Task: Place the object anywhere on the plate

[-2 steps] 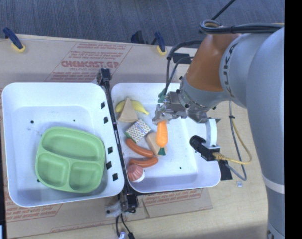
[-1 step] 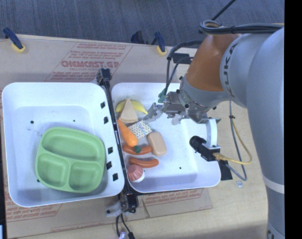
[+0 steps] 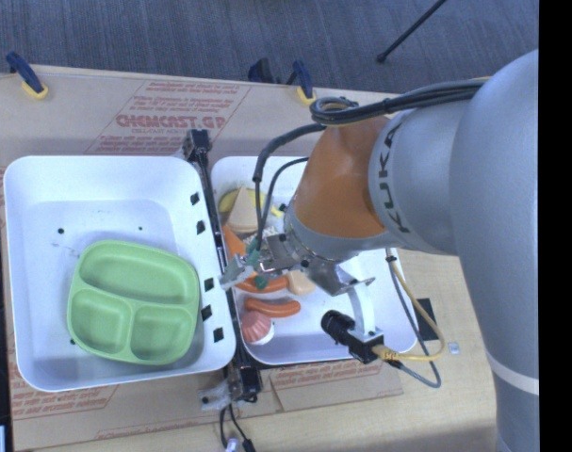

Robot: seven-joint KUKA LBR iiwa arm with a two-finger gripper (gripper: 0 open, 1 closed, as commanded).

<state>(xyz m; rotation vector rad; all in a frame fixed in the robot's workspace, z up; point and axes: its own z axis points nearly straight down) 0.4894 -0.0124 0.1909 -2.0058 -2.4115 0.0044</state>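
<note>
Camera view: arm (image 3: 380,177) hides much of the right bin (image 3: 295,347); tool (image 3: 257,264) state unclear.

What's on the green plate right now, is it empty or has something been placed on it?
Empty. All three compartments of the green plate show bare green; the toy food lies in the right bin.

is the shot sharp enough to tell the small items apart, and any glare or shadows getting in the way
Camera view: light is even, no hard glare on the left bin; the green plate is clear with soft shading. The arm looms large and covers much of the right bin; the toy food beneath it is small, crowded and slightly soft.
</note>
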